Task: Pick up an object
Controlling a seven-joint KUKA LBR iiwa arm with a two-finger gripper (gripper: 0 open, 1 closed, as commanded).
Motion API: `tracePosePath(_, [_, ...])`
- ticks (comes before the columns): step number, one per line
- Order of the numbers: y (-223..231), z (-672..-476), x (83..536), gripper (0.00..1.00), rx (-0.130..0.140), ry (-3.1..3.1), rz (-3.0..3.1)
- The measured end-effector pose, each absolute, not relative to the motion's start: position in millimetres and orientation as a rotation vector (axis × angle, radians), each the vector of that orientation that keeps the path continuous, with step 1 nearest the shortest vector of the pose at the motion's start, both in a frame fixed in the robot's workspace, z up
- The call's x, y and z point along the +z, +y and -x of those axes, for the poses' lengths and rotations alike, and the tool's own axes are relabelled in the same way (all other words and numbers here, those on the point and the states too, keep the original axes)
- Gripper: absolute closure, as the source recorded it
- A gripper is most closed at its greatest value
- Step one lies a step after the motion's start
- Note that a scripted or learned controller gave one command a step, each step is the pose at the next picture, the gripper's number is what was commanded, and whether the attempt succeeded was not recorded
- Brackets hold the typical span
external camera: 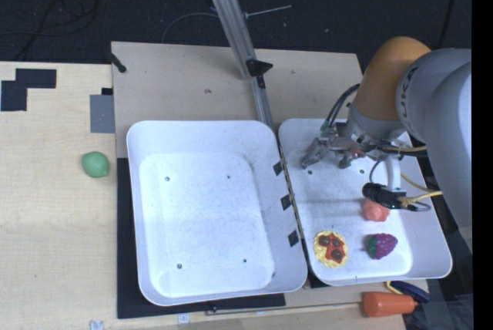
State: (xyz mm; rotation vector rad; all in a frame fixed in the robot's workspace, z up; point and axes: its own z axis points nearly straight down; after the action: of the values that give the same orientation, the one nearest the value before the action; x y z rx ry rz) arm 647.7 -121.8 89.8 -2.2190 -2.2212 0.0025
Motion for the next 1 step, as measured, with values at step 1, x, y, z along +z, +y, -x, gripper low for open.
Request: tracePosePath(1, [-122.4, -648.2, 101.1, 1.0, 0.0, -2.221, 2.222])
